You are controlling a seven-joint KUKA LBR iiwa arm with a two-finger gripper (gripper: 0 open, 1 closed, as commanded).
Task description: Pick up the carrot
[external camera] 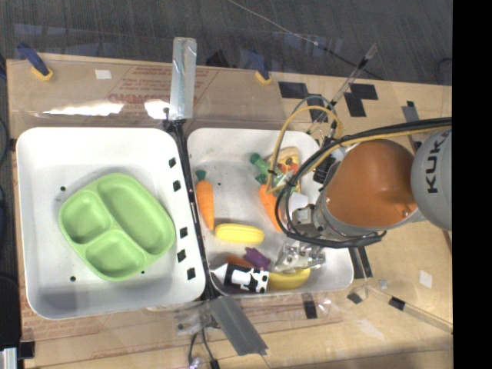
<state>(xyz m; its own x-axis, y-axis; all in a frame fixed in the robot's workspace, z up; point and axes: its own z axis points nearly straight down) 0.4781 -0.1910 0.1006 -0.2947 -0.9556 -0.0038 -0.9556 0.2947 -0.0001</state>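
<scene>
Carrot [204, 204] well left of jaws

plate [115, 225] in L bin [31, 206], carrot [204, 204] R bin [231, 141]

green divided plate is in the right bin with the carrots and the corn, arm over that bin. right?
Not quite. The camera view shows the green divided plate alone in the left bin. The carrots and the corn lie in the right bin, and the arm is over that bin.
</scene>
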